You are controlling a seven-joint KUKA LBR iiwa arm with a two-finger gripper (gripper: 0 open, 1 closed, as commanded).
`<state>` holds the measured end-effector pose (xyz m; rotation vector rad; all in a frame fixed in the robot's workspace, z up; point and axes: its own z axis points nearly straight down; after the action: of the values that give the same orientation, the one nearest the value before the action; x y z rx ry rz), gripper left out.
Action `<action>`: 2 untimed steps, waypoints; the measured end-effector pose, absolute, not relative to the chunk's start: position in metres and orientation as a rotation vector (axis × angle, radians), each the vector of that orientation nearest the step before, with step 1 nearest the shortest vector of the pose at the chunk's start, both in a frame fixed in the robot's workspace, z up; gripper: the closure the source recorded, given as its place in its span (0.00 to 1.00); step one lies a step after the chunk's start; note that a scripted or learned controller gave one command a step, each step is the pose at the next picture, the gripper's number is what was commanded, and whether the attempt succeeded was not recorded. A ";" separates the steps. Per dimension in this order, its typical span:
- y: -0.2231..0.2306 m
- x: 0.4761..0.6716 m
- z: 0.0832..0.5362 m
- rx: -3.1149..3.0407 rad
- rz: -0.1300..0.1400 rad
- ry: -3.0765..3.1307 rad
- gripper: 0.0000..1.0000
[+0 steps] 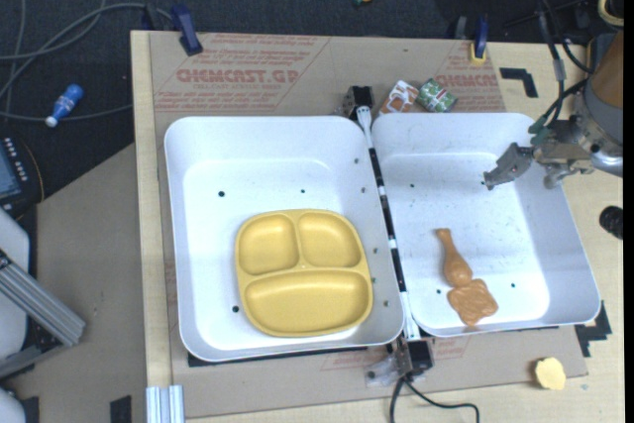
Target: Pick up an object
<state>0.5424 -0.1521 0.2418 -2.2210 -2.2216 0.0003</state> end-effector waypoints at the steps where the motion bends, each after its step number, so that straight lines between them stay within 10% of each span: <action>1: -0.105 0.517 0.123 -2.208 0.010 -2.216 0.00; 2: -0.095 0.510 0.082 -2.217 0.005 -2.216 0.00</action>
<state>0.5103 -0.0947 0.0816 -2.2172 -2.2163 0.0048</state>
